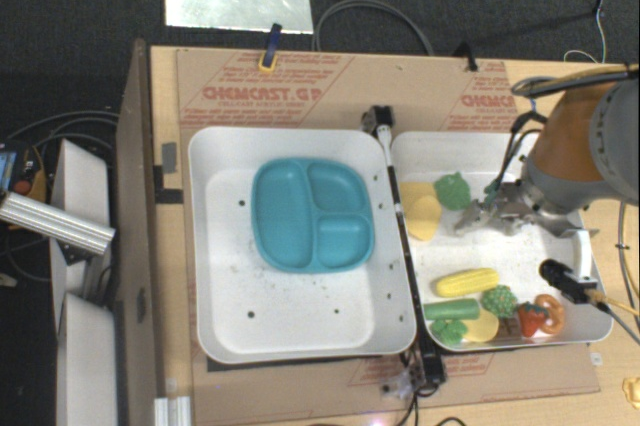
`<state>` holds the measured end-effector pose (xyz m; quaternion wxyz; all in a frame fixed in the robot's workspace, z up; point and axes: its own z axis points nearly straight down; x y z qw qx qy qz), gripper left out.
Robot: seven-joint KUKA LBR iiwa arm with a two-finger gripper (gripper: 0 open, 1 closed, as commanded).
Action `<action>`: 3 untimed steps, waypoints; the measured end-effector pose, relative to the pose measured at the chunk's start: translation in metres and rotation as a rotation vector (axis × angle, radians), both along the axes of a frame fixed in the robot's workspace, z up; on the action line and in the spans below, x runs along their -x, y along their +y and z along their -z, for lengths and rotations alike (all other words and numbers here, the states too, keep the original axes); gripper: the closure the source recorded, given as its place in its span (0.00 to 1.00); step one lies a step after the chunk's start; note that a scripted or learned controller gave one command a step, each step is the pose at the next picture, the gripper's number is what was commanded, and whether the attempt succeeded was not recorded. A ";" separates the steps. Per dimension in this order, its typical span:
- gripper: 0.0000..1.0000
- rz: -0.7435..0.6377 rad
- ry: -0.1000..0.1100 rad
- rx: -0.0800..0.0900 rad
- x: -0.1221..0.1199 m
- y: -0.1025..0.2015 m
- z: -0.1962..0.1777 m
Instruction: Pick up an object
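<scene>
— Two white bins; what's in the right bin [500,149]?

— Glossy plastic food: a ridged corn cob [466,283] near its front wall, a knobbly green vegetable [452,189] behind it, and a red pepper [541,315] in the front corner.

— And the gripper [490,214]?

— Low over that bin, just beside the green vegetable. Blurred metal; how wide it's open, I can't tell.

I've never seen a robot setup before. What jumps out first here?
A blue divided plate sits alone in the left bin. The right bin holds bright toy foods, such as a yellow corn cob, while the grey-and-orange arm's gripper hangs over them.
</scene>
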<state>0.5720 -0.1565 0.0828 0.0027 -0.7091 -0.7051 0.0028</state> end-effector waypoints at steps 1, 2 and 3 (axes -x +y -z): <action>0.00 -0.010 -0.017 0.004 -0.050 -0.034 -0.038; 0.00 -0.019 -0.013 -0.003 -0.099 0.057 -0.001; 0.00 -0.006 -0.011 0.002 -0.096 0.034 -0.003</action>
